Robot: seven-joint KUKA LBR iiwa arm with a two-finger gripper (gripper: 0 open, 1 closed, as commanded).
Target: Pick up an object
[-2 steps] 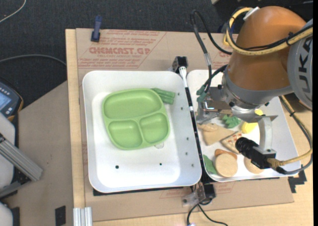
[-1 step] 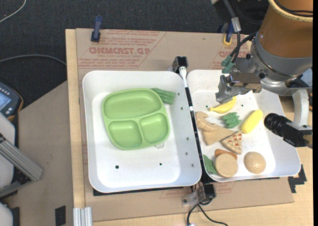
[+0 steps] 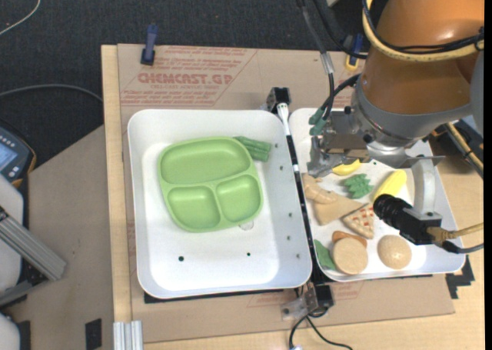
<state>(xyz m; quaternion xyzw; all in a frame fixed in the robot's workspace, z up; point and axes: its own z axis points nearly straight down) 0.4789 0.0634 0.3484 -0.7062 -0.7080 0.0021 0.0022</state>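
Two white bins are set side by side on a brown board (image 3: 192,71) printed with red lettering. A blue clamp (image 3: 148,45) is fixed at the board's far left edge.

In the left bin (image 3: 146,187) a green plate (image 3: 211,185) with three compartments is laid flat, nearer the far edge than the near one. A small green strip (image 3: 255,147) is seen touching the plate's far right corner.

The right bin (image 3: 415,268) is partly covered by the arm. The gripper (image 3: 319,165) is held low over this bin's far left part, close to the wall shared with the left bin. Whether it is released or clenched cannot be told, and nothing can be seen grasped in it.

The things to be picked are gathered in the right bin:
- A tan wedge (image 3: 317,191) is placed just beneath the gripper, along the left edge, with a second tan piece (image 3: 334,211) touching it on the near side.
- A small yellow piece (image 3: 347,167) is found just beside the gripper, towards the middle of the bin.
- A green leaf (image 3: 357,185) is laid next to the yellow piece.
- A yellow cob (image 3: 390,185) is seen tilted beyond the leaf, towards the right edge.
- A pizza slice (image 3: 359,221) is set near the middle.
- A brown-topped bun (image 3: 350,255) is placed at the near edge, overlapping a green scrap (image 3: 321,252) in the near left corner.
- A pale round roll (image 3: 393,251) is placed just beside the bun, also at the near edge.
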